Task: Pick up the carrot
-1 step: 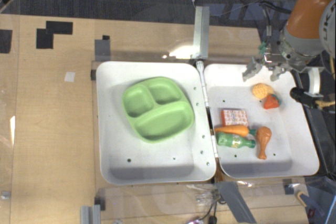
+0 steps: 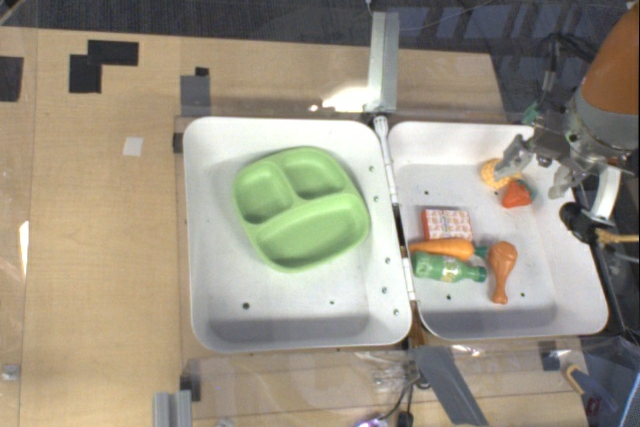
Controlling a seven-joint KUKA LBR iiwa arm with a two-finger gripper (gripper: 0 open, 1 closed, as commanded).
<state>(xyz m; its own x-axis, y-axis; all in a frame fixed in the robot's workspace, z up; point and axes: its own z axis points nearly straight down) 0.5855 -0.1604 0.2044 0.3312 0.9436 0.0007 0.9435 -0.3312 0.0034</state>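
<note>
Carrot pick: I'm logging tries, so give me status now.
Gripper open, high in right bin, holding nothing. Carrot lies near divider, untouched. Green bottle touches it below, small box just above.

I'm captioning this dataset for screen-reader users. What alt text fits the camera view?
The robot's hand hovers at the right bin's far side over a small red-orange toy and a yellow one, away from the carrot, which lies nearer, beside a green bottle, a drumstick and a small box. The left bin holds a green divided plate.
</note>
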